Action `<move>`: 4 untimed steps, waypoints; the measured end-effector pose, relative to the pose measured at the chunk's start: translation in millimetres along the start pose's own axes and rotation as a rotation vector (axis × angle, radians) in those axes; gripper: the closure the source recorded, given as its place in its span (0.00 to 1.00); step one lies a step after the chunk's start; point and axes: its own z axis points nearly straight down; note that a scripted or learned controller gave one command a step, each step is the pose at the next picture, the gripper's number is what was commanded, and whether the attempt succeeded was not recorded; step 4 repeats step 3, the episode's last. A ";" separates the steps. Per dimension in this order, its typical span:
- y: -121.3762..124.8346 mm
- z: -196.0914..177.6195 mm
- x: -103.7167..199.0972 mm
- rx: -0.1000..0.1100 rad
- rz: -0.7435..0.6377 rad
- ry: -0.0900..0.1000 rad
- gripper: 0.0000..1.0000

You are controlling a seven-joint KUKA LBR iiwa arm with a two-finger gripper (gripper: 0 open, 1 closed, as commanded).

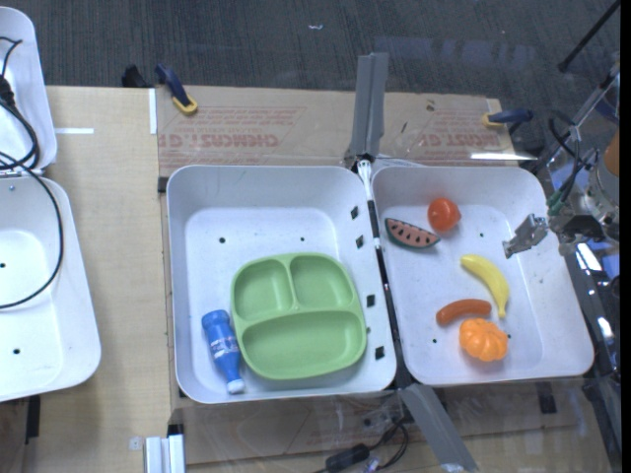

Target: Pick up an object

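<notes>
Fingers of the arm sit at the right edge of the right bin, a small grey metal part poking in over the bin's rim; how far apart they stand cannot be told from this view, and nothing is seen between them. Nearest to them lies a yellow banana, a little lower and to the left on the bin floor, apart from the fingers. Just below the banana rest a reddish sausage and an orange pumpkin-shaped toy, the two close together and the pumpkin touching or nearly touching the banana's lower end. Farther left and higher in the same bin are a red tomato and, just beside it, a watermelon slice lying flat near the divider between the bins. Over in the left bin lies a green divided plate with three compartments, and at its left side a blue bottle with a white cap lies on its side, touching or almost touching the plate's edge. Both bins stand side by side on the wooden table.
</notes>
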 end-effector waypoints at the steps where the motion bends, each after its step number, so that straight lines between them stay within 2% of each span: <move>1: 29.8 111.0 -10.1 -0.005 0.023 0.013 0.00; 2: 28.9 101.9 -13.6 -0.004 0.024 0.005 1.00; 3: 37.5 12.8 56.9 -0.003 0.048 -0.001 1.00; 4: 37.5 12.8 56.9 -0.003 0.048 -0.001 1.00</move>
